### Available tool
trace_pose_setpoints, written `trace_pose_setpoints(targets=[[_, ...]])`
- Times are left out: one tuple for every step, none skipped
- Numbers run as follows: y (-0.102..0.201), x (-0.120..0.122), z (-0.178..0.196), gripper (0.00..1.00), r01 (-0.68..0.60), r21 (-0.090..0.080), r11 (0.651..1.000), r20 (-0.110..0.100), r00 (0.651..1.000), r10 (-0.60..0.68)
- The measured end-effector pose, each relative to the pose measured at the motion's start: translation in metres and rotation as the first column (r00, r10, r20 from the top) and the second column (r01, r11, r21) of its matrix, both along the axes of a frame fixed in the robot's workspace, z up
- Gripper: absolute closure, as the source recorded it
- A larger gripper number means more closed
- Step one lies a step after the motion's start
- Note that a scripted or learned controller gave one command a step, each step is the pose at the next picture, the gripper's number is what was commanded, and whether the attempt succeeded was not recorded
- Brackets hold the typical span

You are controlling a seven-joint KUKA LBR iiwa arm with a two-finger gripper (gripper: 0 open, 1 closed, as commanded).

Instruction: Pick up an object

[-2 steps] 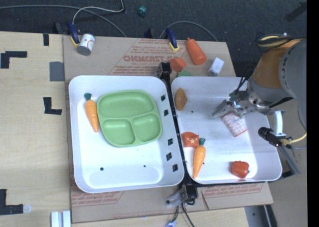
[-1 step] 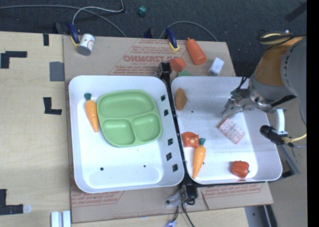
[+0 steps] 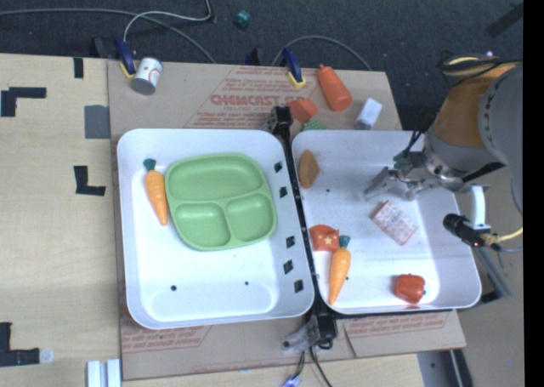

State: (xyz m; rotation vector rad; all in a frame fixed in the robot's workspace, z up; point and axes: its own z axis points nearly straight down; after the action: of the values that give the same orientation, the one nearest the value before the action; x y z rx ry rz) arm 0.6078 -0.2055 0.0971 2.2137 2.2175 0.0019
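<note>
The grey arm with its orange band reaches in from the right, and its gripper [image 3: 393, 181] hangs low over the far part of the right shallow white bin [image 3: 450, 296]. The metal fingers [image 3: 376, 184] point left and look spread, with nothing between them.

Just near of the gripper, apart from the fingertips, lies a small flat packet with a red-and-white checked pattern [image 3: 394, 222], tilted on the bin floor. It is roughly square and looks thin and crinkled.

Other things share this bin. A brown oval bread-like piece [image 3: 308, 168] lies by the far left wall. A small red block with a yellow star [image 3: 323, 238] sits at the left wall, and an orange toy carrot with a green top [image 3: 338, 270] lies just near of it, its green top close beside the block. A red toy tomato or pepper [image 3: 409, 287] rests toward the near right corner.

The left white bin [image 3: 204, 304] holds a light green plastic plate with three compartments [image 3: 223, 202], and a second orange toy carrot [image 3: 155, 192] lies just left of it.

On the cardboard-covered counter [image 3: 229, 105] beyond the bins lie an orange bottle-shaped toy [image 3: 334, 88], a small orange piece [image 3: 302, 110], a small pale block [image 3: 369, 112] and a small white can [image 3: 147, 74].
</note>
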Motion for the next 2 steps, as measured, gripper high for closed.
trace_pose_setpoints(targets=[[0.047,-0.024,-0.01,0.0,0.0,0.002,1.0,-0.002,1.0,0.0],[0.078,0.052,-0.011,0.0,-0.001,0.004,1.0,-0.002,1.0,0.001]])
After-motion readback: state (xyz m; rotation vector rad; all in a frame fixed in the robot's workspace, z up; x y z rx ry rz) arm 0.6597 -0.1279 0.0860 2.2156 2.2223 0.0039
